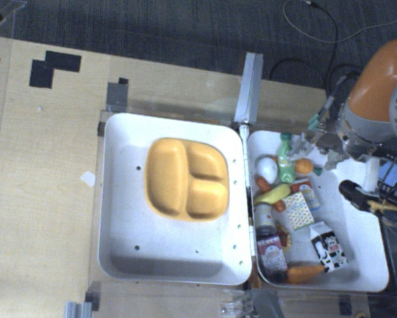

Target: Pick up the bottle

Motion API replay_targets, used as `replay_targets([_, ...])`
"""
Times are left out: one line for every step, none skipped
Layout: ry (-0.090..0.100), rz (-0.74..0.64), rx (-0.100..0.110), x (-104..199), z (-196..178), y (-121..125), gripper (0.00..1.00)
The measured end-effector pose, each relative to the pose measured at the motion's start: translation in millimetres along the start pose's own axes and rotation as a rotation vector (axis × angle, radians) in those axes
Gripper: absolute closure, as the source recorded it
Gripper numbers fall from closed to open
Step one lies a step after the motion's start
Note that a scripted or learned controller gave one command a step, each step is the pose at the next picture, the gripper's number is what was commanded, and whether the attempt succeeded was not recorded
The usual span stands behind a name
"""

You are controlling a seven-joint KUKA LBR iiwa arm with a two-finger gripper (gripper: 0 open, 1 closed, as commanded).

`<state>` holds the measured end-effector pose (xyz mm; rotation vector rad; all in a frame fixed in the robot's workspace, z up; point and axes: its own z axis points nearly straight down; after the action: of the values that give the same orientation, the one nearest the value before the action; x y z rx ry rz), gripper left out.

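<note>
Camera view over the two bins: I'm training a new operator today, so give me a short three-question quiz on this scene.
1. True or false: the yellow tray lies in the right bin.
2. What lies nearest the green bottle?
A. the white egg
B. the carrot
C. the black-and-white carton
3. Fill in: the hand is over the right bin's ____ edge, far or near.

Key
1. False; it lies in the left bin.
2. A.
3. Far, just right of the bottle.
</note>
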<state>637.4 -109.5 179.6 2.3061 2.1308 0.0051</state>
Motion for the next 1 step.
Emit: replay_targets([-0.003, 0.149, 0.009, 13.6, 93.4, 29.4, 0.0])
